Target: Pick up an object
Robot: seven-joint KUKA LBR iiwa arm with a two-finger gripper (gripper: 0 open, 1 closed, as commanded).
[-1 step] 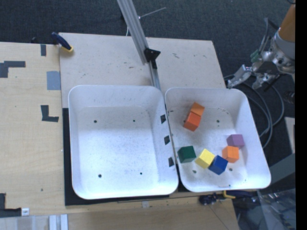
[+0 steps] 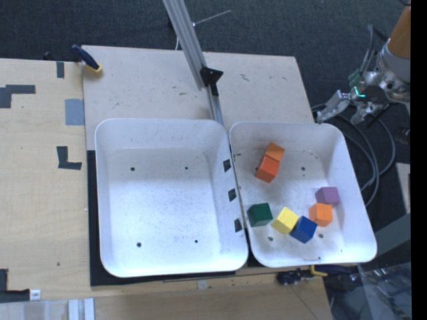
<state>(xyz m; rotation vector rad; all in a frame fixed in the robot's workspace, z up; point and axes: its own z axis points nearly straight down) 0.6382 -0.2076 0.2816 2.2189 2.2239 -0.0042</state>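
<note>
A: Any writing or brand to read from the camera above the bench?

B: None legible. By count, there are 2 white bins: the left bin (image 2: 107, 179) and the right bin (image 2: 350, 179), touching along their inner rims.

A: And the blocks?

B: 6, all in the right bin. 1 tall orange block (image 2: 269, 162) stands near the bin's far left corner. Toward the near edge lie 1 green cube (image 2: 259, 213), 1 yellow cube (image 2: 287, 219) and 1 blue cube (image 2: 304, 229); the yellow and blue touch. Near the right wall sits 1 purple cube (image 2: 327, 195), with 1 small orange cube (image 2: 321, 213) just below it.

A: The gripper?

B: The gripper (image 2: 340, 107) hangs outside the right bin, just beyond its far right corner, well apart from every block. Nothing is between its fingers; whether they are spread or closed I cannot tell.

A: Anything else?

B: 1 metal rail (image 2: 190, 39) slants across the bench's far edge.
</note>
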